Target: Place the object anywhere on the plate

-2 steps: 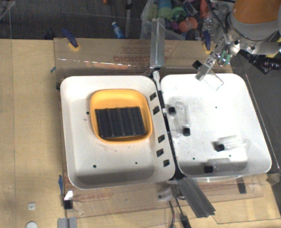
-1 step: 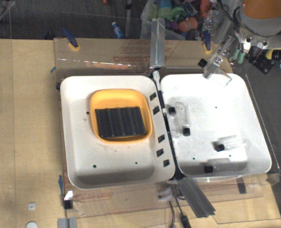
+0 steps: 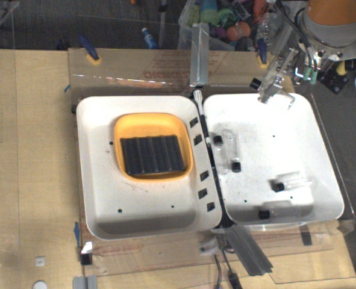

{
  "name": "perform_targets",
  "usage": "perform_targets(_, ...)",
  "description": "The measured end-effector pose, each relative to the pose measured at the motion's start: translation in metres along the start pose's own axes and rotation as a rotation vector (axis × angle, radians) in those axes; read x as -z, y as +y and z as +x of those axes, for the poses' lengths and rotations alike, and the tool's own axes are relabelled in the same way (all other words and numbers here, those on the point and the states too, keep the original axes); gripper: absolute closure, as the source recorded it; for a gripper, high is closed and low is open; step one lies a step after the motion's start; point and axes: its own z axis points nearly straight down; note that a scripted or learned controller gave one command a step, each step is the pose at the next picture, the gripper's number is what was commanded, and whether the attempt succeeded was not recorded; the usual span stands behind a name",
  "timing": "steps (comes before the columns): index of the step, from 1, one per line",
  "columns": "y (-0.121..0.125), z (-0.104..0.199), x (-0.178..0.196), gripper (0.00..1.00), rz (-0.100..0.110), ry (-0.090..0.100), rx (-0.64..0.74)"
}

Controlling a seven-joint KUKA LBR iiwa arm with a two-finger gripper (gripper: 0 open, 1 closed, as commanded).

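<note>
Resting: ribbed black slab (image 3: pixel 152 154) on glossy orange plate (image 3: pixel 152 144) | fingers (image 3: pixel 268 91): metallic, state unclear

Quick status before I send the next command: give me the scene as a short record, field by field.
left bin: holds the yellow plate
on the plate: a dark ribbed rectangular object, lying flat
right bin: two clear pieces with black caps, one near the divider, one toward the front right corner
gripper: above the back edge of the right bin, nothing seen between its fingers
finger state: cannot tell
task state: the dark object lies on the plate
</note>
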Motion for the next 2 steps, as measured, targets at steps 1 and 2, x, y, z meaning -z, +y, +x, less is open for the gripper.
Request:
perform_targets(1,-0.039,-0.016,0.024,1.0,0.0,-0.005,0.192)
perform_targets(2,-0.111,-0.044,0.122,1.0,0.0,-0.004,0.337)
